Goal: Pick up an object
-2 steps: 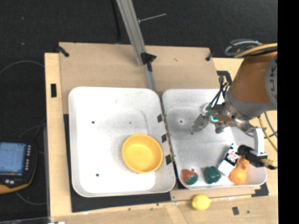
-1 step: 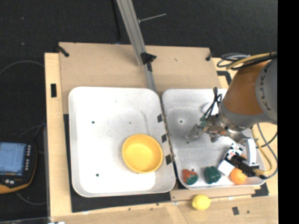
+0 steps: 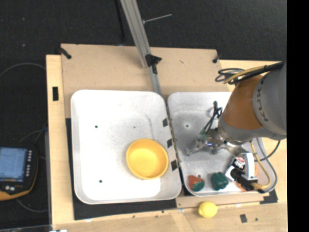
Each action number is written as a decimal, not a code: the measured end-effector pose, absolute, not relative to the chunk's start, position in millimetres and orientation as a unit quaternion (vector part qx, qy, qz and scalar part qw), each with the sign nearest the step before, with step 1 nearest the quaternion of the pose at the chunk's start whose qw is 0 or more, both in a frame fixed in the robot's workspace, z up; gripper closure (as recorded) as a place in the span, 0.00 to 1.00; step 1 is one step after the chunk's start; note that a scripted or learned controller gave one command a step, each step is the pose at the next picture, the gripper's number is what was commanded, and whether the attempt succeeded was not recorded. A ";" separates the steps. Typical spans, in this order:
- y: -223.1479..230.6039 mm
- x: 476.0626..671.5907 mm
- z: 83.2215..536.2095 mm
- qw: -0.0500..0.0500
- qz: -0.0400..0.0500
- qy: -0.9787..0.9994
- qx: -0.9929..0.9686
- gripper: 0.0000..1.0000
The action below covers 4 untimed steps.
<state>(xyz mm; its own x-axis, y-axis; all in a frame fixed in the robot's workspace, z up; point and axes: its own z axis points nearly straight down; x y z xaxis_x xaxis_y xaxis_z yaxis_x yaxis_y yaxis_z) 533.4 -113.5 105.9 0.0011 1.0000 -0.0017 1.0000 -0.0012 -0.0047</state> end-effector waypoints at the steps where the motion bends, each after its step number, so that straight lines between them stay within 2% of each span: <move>1: -112.9 536.4 119.9 -0.001 -0.002 -0.705 -0.709 1.00; 3: -112.8 544.8 237.6 -0.004 -0.003 -0.709 -0.705 1.00; 4: -113.4 546.3 265.2 -0.002 -0.002 -0.709 -0.705 1.00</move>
